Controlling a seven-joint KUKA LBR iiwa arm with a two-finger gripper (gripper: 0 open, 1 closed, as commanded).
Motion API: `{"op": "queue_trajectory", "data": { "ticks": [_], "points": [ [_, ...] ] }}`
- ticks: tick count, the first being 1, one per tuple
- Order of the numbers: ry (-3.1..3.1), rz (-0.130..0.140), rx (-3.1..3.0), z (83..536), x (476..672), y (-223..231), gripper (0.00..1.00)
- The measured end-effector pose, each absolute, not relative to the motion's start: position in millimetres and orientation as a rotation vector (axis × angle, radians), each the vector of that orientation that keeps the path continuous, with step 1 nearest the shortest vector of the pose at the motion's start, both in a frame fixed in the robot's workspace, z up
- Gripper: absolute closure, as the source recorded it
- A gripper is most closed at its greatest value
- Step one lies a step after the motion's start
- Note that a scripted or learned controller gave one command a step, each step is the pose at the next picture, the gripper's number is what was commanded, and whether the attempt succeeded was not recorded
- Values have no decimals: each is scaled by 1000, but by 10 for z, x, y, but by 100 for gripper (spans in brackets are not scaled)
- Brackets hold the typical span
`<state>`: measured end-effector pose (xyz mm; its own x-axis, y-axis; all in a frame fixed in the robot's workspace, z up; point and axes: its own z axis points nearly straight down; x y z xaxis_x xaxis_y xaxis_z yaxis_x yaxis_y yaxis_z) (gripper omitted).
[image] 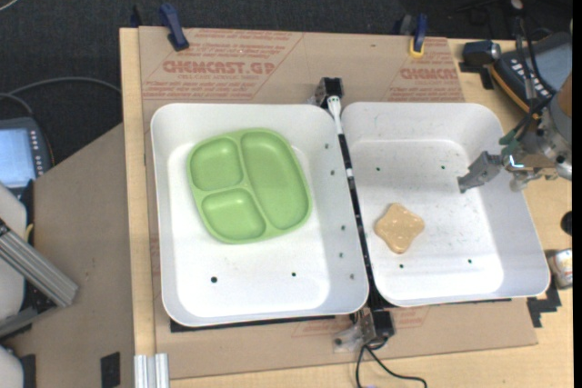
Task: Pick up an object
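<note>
Gripper (475,175) over right bin (491,273) near its right wall, finger state cannot be told, nothing seen held, tan cookie-shaped object (399,227) on bin floor down-left of gripper, apart from it, green divided tray (249,186) in left bin (182,286), far left of gripper

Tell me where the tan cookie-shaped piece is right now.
The tan cookie-shaped piece lies in the right bin, near its lower left, beside the divider and well apart from the gripper.
</note>
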<state>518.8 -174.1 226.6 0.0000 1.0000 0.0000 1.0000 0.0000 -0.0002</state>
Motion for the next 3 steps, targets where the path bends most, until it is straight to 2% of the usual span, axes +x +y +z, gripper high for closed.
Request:
{"op": "queue_trajectory", "data": {
  "ticks": [1,2,3],
  "points": [
    [-2220,-4,-2220,800,5036,-1343,0],
    [-2232,-7,-2222,869,5430,-953,0],
    [-2225,-6,-2222,1900,4829,-721,0]
  ]
}}
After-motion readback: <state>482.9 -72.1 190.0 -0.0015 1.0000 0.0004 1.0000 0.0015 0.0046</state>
